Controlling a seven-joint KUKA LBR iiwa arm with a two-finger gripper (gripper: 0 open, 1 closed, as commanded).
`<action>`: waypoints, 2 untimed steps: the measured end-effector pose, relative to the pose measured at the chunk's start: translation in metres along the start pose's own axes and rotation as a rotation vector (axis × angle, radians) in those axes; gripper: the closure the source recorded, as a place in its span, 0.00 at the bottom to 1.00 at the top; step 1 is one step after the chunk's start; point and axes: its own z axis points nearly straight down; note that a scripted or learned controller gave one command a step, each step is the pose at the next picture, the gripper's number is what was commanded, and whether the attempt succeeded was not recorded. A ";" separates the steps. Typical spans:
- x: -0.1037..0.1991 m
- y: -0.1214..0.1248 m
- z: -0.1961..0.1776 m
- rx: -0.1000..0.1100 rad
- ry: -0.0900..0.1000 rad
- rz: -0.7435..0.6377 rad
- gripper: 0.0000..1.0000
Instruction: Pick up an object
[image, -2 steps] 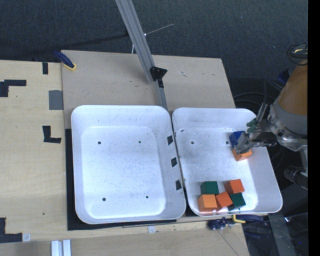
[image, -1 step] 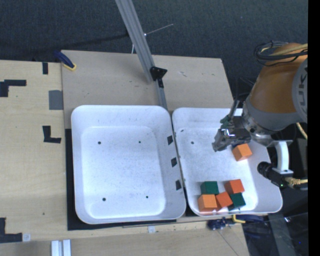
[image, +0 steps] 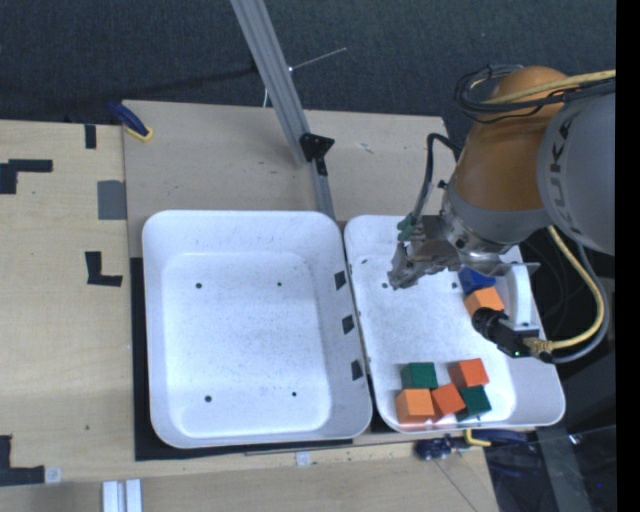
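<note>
Blocks (image: 440, 389) lie clustered at the near end of the right bin (image: 380, 330), orange and green, touching one another; one more orange block (image: 484, 300) sits beside the arm. They look small, stiff and light, with flat faces best pinched on opposite sides. Gripper (image: 405, 272) hangs over the far end of that bin, well apart from the cluster; whether its jaws are open cannot be told, and nothing shows held. Bin walls crowd the cluster on two sides; left bin (image: 240, 330) offers open floor
</note>
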 end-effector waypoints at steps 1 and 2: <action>0.052 0.014 0.016 0.002 -0.001 0.000 1.00; 0.108 0.041 0.018 0.000 0.000 -0.001 1.00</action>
